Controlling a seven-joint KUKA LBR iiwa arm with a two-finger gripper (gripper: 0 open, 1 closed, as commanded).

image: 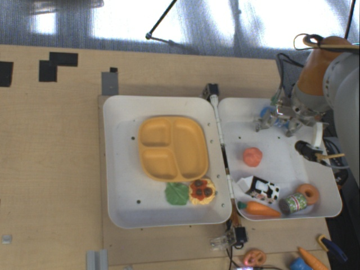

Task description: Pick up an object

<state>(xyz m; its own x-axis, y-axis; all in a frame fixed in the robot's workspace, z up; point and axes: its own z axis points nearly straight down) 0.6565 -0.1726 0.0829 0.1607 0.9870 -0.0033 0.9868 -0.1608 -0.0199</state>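
A pink ball (252, 156) lies near the middle of the right bin (332, 207), apart from the carrot (262, 208), the black-and-white carton (261, 189), the can (293, 203) and the doughnut (309, 194) by the near wall. The gripper (277, 120) hangs over the far end; its state is perhaps open, but I cannot tell.

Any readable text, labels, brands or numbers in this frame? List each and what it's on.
None can be read.
Black-and-white carton in the right bin: cow-patch print, any lettering too small to read.
Green can beside it: label too blurred to read.
Black patches on the bench: plain shapes, no characters.
Yellow divided plate in the left bin: no markings visible.
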